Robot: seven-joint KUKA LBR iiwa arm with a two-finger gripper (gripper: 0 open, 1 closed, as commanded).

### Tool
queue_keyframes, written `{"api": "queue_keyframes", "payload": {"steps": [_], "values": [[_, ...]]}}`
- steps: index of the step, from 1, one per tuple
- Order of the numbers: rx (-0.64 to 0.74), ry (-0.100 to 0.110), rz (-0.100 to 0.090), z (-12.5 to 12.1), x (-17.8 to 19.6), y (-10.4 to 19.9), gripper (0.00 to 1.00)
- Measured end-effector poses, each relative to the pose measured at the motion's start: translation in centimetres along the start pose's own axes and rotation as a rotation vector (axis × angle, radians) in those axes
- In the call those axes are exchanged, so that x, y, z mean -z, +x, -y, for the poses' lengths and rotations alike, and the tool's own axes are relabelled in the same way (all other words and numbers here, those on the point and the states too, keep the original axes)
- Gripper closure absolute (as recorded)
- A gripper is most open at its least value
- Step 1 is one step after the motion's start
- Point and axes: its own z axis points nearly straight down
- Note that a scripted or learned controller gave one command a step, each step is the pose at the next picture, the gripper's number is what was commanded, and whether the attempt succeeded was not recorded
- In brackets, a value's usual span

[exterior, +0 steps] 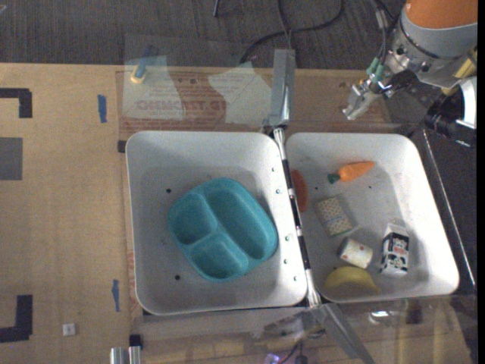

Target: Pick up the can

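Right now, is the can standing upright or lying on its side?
On its side. The can lies in the right bin, its round end facing the camera's left, beside the milk carton and above the yellow piece.

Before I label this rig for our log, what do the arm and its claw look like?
The arm is grey with a broad orange band at the top. Its wrist is pale metal with small green parts, ending in a slim light-grey claw. A black block sits beside the wrist.

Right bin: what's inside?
The right bin holds a toy carrot, a red piece at the divider, a patterned packet, the can lying down, a milk carton and a yellow fruit. Nothing looks stacked; undersides hidden.
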Motion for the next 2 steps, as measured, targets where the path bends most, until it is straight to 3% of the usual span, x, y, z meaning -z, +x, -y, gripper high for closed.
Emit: {"api": "queue_keyframes", "payload": {"steps": [1,2], "values": [[-0.013,-0.001,0.001,7.54,9.07,3.36,1.0],[-0.013,-0.001,0.001,7.54,9.07,3.36,0.0]]}}
